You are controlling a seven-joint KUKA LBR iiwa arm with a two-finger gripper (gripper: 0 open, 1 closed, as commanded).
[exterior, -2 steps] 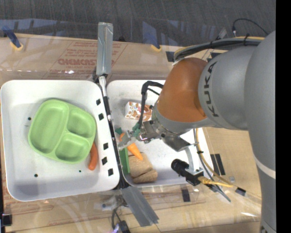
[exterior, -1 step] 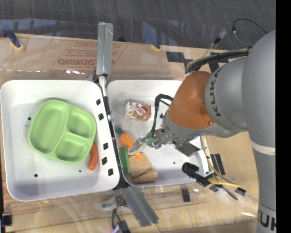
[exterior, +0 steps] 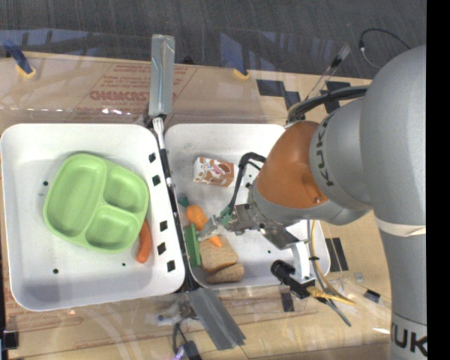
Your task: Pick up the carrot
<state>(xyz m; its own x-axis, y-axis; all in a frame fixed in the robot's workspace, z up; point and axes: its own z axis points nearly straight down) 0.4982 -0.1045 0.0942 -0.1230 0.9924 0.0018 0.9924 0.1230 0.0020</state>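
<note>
A long orange carrot (exterior: 143, 242) lies in the left bin (exterior: 22, 223), against the lower right rim of the green divided plate (exterior: 97, 201). My gripper (exterior: 229, 219) hangs low over the middle of the right bin (exterior: 232, 135), largely hidden under the wrist and its orange band. It is well to the right of that carrot, across the wall between the bins. Just left of the gripper sits a stubby orange piece (exterior: 197, 217) with a green tip, and a smaller orange bit (exterior: 216, 240) lies below it. I see nothing held in the gripper.
The right bin also holds a small brown and white carton (exterior: 214, 172), a green stick (exterior: 191, 244) along its left wall, and slices of bread (exterior: 219, 259) at the front. The arm's bulk covers the right half of that bin.
</note>
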